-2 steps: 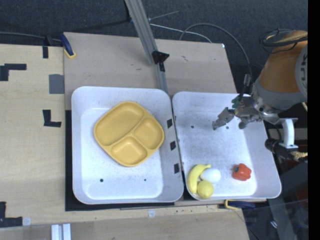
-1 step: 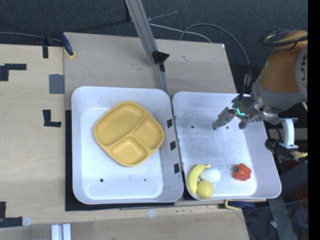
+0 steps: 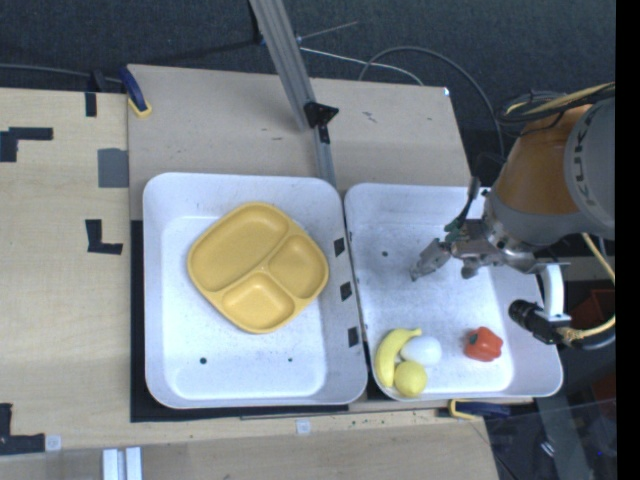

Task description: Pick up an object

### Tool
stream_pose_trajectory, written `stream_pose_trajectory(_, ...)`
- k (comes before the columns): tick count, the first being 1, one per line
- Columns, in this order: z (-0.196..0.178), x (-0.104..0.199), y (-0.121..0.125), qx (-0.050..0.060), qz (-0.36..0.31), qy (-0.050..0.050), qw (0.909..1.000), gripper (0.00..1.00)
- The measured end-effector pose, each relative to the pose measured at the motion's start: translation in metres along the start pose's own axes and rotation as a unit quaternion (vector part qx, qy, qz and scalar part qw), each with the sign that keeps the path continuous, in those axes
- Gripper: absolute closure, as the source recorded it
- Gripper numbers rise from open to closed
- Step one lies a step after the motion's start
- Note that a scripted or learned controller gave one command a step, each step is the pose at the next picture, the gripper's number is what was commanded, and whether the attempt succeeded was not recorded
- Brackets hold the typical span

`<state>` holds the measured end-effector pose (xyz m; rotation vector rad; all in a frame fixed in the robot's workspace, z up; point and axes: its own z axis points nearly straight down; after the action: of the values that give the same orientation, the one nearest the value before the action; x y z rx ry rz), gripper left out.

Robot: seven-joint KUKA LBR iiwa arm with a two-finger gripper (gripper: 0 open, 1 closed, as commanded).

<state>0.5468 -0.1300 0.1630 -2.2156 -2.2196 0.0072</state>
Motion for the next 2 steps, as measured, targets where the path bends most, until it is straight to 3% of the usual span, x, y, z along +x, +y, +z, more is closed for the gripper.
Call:
stream_pose_trajectory(1, 0.0645, 0.0012, -0.0049, 0.001, 0.000, 0.000, 1.0000, 0.00)
stream_pose_trajectory(2, 0.0738, 0.0013, -0.0048, -0.003, 0.000, -0.001, 1.0000, 0.00)
